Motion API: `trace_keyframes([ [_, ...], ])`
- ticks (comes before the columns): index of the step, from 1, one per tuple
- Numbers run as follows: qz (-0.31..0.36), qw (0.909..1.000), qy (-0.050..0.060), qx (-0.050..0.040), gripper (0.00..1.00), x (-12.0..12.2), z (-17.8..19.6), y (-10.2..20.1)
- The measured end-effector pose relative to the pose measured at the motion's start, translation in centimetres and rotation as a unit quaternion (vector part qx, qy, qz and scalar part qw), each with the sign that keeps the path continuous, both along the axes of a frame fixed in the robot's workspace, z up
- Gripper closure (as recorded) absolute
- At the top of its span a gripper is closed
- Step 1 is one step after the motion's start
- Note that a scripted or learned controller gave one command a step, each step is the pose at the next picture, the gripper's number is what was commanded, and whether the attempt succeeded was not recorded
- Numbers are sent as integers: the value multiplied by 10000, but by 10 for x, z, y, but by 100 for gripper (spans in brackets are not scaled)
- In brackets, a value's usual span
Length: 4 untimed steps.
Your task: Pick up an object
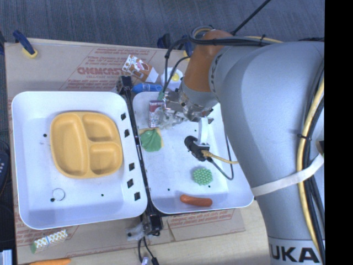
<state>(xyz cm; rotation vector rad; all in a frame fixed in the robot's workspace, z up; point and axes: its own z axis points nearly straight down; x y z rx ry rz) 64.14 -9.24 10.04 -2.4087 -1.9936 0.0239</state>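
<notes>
Left bin [22,148]: yellow divided tray [85,144] lies flat, with a small clear ring [58,194] toward the bin's lower-left corner. Right bin [171,170]: the claw [156,116] sits low over the upper-left corner, apart or together cannot be told, and a green leafy piece [151,141] lies just below it by the left wall. Farther right, a green knobbly ball [202,175] lies mid-bin and an orange sausage-shaped piece [196,201] at the lower rim, both well apart from the claw.
</notes>
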Motion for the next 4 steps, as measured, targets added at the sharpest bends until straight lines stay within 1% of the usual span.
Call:
trace_keyframes([
  [1, 982, 9951, -102, -4, 100, 15, 108, -80],
  [2, 984, 9951, -97, 2, 0, 15, 108, -79],
  [3, 1186, 9929, -85, 7, 0, 15, -8, -35],
  [4, -363, 9993, -64, -11, 0, 8, -9, 0],
])
